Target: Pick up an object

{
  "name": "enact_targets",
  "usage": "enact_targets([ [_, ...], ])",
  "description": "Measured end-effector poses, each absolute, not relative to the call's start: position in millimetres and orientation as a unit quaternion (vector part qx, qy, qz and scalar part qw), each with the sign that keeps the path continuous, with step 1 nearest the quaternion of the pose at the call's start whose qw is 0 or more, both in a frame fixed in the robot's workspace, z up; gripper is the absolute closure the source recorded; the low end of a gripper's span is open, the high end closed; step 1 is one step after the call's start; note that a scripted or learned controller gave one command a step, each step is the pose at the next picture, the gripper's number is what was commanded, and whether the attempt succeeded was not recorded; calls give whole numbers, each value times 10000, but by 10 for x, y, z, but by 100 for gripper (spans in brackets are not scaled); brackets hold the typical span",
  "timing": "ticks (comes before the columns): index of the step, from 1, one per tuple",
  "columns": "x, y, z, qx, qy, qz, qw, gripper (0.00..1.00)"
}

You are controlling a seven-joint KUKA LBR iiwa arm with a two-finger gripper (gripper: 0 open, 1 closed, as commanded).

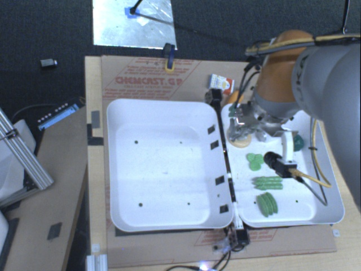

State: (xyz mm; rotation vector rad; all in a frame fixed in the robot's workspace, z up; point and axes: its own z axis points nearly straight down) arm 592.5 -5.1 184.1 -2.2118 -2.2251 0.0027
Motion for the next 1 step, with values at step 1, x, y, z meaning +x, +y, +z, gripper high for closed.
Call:
enact_targets([
  [1, 6303, 856, 3688, -7020, -7121, -96, -59, 100],
])
